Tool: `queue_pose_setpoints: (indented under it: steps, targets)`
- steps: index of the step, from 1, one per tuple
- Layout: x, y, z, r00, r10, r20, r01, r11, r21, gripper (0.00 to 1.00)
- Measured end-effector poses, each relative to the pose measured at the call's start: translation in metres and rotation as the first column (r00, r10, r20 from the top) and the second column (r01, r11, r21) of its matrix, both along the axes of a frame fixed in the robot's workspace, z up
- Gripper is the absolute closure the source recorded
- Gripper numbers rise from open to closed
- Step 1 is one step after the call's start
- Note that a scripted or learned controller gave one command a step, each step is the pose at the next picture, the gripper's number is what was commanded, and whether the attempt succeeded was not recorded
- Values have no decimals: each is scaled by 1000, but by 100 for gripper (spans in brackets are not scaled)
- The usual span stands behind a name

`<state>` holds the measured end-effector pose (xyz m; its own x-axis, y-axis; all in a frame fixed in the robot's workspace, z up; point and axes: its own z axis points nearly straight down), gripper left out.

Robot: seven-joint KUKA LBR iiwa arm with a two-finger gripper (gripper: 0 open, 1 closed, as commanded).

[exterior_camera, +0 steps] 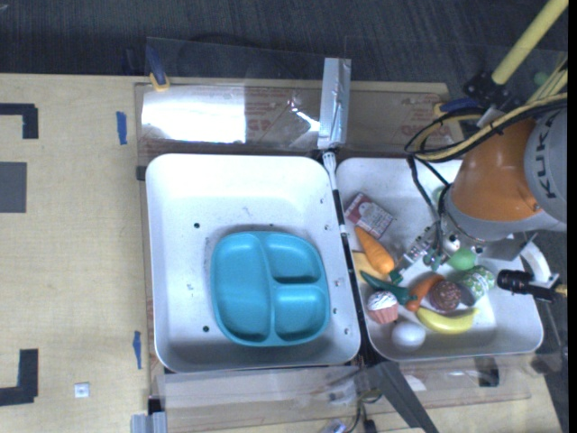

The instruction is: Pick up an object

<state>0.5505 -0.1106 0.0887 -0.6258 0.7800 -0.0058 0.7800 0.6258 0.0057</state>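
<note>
Gripper (431,253) low over right bin (527,332), above a toy-food pile at the bin's front; we cannot tell its state. Step, we judge: descent to grasp. Next: close on one piece, lift clear. Nearest pieces: carrot (377,251), orange, tapered; banana (446,321), yellow, curved. Left bin (180,188) carries a blue tray (269,287).

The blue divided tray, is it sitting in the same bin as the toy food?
No, the blue divided tray lies alone in the left bin, while the toy food sits in the right bin.

blue divided tray (269,287) in left bin (171,242)
</note>
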Motion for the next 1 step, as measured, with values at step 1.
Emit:
queue_pose_setpoints:
  steps: [1]
  targets:
    - [-32, 57, 99, 998, 64, 2, -64, 998, 1, 100]
